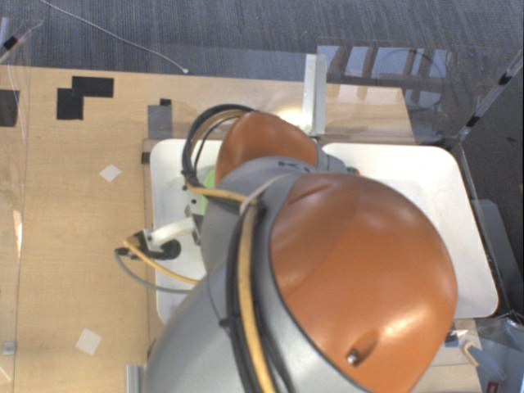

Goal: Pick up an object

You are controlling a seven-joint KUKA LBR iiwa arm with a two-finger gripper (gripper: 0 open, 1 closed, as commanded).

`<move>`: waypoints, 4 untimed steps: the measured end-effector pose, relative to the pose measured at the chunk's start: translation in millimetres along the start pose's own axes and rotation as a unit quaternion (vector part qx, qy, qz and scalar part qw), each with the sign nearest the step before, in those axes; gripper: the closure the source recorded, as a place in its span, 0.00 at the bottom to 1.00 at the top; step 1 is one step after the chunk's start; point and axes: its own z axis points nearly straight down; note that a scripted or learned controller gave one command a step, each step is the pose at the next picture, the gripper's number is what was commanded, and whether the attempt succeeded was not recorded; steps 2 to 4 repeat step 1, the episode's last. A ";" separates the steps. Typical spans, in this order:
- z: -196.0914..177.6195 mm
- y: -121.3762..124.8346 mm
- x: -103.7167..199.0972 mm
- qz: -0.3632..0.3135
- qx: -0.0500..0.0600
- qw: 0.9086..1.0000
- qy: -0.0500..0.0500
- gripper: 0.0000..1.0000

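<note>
In the camera view, you are looking down on the grey robot arm with glossy orange caps (327, 285), which is filling the middle of the frame and spreading out toward 5 and 6 o'clock. Its large orange dome (360, 268) is sitting just right of centre, and a smaller orange dome (264, 142) is showing at 12 o'clock from it. A loop of black cable (196, 137) is arching off the smaller dome toward 10 o'clock, and a thin yellow cable (155, 262) is trailing out at 9 o'clock beside a small white fitting (168, 234). The arm is covering most of the left shallow white bin (168, 158), whose bare corner is showing at 10 o'clock. The right shallow white bin (434, 195) is lying open to you at 3 o'clock. A sliver of a pale green object (209, 176) is peeking out at the arm's edge inside the left bin, at about 10 o'clock from the frame's centre; you cannot make out its shape. The arm's bulk is hiding the gripper, so you cannot tell whether it is open, closed or gripping anything. The light wooden bench top (74, 219) is stretching away at 9 o'clock, bearing black tape marks (82, 95) near 10 o'clock. An upright grey metal post (315, 92) is standing at 12 o'clock between the bins, and dark grey carpet (246, 15) is running across the top.
</note>
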 end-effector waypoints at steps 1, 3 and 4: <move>-176.2 -2.5 -4.3 -0.059 0.003 0.998 0.009 1.00; -176.2 -2.5 -4.3 -0.059 0.003 0.998 0.009 1.00; -176.2 -2.5 -4.3 -0.059 0.003 0.998 0.009 1.00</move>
